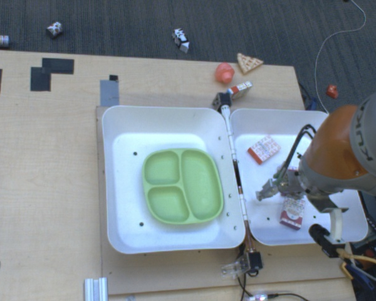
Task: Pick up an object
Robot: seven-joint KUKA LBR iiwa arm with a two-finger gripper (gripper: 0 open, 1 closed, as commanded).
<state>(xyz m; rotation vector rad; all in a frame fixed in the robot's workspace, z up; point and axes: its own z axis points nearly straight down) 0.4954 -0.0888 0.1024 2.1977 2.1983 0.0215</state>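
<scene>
Tabletop (50, 187) with two white bins; green divided plate (183, 187) in the left one. My tool (282, 187) hangs low in the right bin (263, 227), grip state unreadable. Red-white packet (292, 217) just beside it (probably light, crushable): take its long edges.

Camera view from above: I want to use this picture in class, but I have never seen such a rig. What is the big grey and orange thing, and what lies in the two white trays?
The picture is taken by one fixed camera looking down at a slant on a wooden bench. The grey and orange shape on the right is a robot arm with a claw for picking things up. It hangs over the right bin, which holds a red and white packet and a second small red and white item by the claw. The left bin holds a green divided plate. I cannot see anything gripped in the claw.
</scene>
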